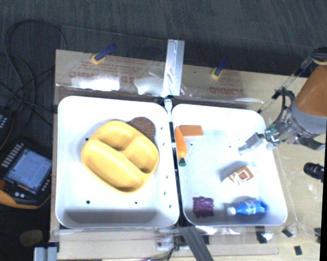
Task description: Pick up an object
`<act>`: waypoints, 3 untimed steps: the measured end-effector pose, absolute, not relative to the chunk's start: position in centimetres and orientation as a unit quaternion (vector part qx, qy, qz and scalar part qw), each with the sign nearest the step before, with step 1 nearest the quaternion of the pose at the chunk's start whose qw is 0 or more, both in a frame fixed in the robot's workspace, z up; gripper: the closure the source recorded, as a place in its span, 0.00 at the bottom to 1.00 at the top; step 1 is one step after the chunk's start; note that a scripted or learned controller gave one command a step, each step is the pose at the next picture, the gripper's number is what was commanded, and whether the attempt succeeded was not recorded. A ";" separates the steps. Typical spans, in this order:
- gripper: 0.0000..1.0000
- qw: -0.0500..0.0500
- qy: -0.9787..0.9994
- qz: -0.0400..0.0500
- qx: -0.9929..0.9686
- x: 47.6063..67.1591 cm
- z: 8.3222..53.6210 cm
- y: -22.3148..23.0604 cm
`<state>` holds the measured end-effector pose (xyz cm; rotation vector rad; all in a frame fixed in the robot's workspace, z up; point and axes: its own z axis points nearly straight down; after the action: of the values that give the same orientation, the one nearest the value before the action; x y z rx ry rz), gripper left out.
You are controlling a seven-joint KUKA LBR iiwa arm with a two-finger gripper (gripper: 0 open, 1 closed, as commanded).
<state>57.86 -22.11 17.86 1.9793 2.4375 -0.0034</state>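
My gripper [258, 139] hangs over the upper right part of the right bin [219, 117], near its right wall, with nothing visibly in it. Below it and slightly left lies a small grey box with an orange-and-white face [238, 174]. A blue bottle with a white cap [248, 207] lies by the bin's front right corner, next to a purple lump [203, 206]. An orange block [191, 130] and an orange stick with a green tip [180, 147] rest along the bin's left wall.
The left bin [70, 204] holds a large yellow lumpy object [120, 155] and a brown round disc [143, 125] behind it. A metal divider post [173, 67] stands at the back between the bins. Handheld devices [17, 173] lie off the bench at left.
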 end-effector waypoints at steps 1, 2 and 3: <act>0.00 -0.001 0.791 0.000 0.612 54.5 10.4 -19.6; 0.00 0.012 0.809 0.003 0.588 51.3 9.2 -19.3; 0.00 0.005 0.823 0.002 0.568 58.9 8.9 -13.5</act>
<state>58.89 -13.48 8.94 1.7792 2.5765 0.0066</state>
